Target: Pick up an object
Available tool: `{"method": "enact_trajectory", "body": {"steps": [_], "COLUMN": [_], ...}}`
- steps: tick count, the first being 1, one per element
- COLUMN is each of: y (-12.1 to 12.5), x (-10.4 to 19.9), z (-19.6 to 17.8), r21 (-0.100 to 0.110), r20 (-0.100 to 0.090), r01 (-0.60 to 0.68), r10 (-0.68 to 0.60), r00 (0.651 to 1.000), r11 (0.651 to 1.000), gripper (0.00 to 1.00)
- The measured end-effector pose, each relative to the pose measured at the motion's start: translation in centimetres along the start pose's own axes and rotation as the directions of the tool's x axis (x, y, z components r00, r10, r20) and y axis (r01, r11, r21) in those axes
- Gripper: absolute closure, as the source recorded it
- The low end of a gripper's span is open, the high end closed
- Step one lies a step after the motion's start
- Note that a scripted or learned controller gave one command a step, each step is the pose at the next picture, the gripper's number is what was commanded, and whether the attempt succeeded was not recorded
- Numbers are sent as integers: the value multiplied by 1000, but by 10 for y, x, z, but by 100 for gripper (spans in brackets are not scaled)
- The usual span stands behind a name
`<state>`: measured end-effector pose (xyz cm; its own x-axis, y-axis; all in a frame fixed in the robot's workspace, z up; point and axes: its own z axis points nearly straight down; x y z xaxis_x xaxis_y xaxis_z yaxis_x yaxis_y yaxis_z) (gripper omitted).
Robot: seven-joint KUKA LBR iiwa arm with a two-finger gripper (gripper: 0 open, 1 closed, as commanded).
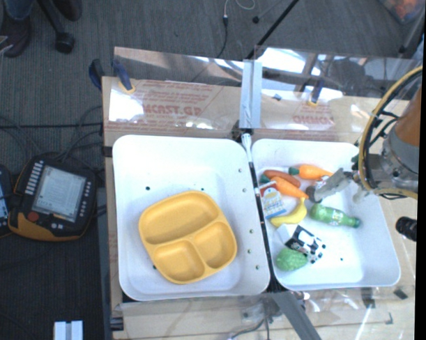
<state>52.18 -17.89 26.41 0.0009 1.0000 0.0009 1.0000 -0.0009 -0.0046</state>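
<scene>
The right bin (pixel 366 265) holds several toy items. Among them are an orange carrot (pixel 312 171), a second carrot (pixel 285 184), a small white carton (pixel 271 201) and a yellow banana (pixel 289 216). There are also a green bottle (pixel 334 216), a black-and-white object (pixel 307 242) and a green leafy lump (pixel 291 260). My gripper (pixel 340 192) hangs over the bin's upper right part, just above the green bottle and right of the carrots. Its fingers stand open with nothing between them.
The left bin (pixel 129 163) bears a yellow divided plate (pixel 188 236). A metal divider (pixel 250 97) and a clear sheet stand behind the bins. A pendant with a screen (pixel 55 195) lies on the floor to the left.
</scene>
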Motion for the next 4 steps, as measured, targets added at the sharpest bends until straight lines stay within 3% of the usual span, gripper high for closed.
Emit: {"method": "enact_trajectory", "body": {"steps": [1, 2, 3, 4], "y": [1, 91, 126, 133], "x": [-3, 26, 39, 41], "z": [153, 171, 172, 171], "r21": [-2, -22, -3, 44], "r20": [-1, 14, 15, 7], "r01": [155, 266, 395, 611], "r10": [-155, -266, -395, -612], "r00": [988, 964, 918, 791], "r11": [988, 964, 919, 791], "gripper": [0, 0, 0, 0]}}
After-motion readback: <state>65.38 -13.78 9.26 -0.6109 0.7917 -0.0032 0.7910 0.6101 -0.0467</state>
